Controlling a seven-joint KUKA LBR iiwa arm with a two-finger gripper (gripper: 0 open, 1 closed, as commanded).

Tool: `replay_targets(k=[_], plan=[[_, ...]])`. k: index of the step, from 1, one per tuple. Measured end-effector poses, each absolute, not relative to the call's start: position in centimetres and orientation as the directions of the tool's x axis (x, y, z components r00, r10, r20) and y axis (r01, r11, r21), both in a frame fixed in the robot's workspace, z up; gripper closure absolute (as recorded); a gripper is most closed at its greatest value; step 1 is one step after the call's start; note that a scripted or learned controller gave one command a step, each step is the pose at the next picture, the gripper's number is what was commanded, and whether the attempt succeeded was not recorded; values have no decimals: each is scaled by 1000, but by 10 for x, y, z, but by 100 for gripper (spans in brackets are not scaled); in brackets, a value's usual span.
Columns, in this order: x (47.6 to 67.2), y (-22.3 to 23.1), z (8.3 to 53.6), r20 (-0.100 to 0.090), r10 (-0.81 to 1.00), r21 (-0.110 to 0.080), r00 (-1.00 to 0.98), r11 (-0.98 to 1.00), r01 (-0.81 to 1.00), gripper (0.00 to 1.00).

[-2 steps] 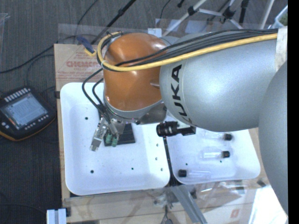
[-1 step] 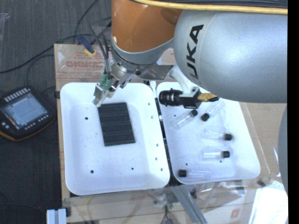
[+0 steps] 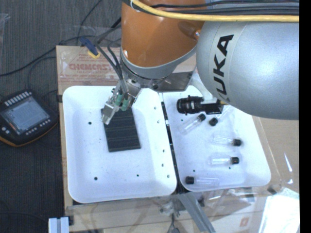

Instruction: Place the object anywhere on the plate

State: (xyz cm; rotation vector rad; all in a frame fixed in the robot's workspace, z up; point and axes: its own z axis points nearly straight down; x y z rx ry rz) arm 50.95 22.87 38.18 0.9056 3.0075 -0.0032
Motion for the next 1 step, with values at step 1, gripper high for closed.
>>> replay_targets(k=[1], plan=[[501,234,357,0,115,0,-993,993,115,100]])
